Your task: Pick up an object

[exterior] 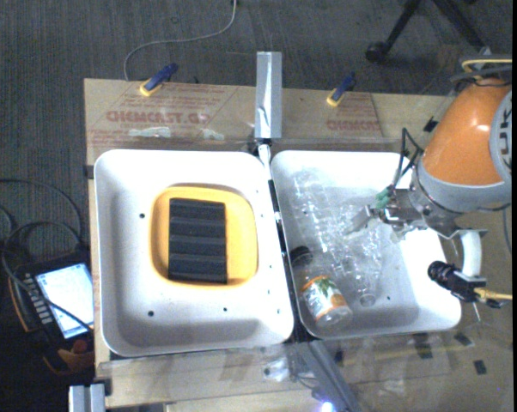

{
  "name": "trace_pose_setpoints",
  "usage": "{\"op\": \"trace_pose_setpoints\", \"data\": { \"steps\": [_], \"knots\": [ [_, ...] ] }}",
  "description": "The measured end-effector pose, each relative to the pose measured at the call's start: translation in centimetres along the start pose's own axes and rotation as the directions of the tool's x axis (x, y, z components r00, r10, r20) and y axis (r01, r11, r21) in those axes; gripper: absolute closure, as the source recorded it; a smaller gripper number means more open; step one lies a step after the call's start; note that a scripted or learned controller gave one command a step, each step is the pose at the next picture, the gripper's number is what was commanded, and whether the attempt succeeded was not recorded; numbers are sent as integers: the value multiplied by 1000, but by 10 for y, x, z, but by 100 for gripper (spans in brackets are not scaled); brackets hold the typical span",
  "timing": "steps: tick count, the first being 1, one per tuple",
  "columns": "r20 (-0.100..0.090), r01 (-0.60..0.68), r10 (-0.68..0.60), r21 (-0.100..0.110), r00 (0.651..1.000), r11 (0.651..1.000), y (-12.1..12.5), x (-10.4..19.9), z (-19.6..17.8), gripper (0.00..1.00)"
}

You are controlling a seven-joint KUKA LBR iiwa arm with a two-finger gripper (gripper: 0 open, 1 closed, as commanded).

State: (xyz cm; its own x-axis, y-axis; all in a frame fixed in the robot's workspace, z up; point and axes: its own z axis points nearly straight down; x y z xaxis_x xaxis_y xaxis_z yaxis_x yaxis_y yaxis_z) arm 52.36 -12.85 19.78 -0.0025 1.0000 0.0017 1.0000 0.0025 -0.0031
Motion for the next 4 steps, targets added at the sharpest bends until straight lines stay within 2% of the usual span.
{"op": "trace_pose_setpoints", "data": {
  "steps": [1,2,3,4],
  "knots": [
    [-1,-67,67,-16,998,998,10,18,63,0],
    [6,71,-71,-59,997,996,-8,-10,86,0],
    [13,152,-152,-24,988,988,55,-50,103,0],
    [15,151,-150,-28,989,988,56,-51,93,100]
  ]
}}
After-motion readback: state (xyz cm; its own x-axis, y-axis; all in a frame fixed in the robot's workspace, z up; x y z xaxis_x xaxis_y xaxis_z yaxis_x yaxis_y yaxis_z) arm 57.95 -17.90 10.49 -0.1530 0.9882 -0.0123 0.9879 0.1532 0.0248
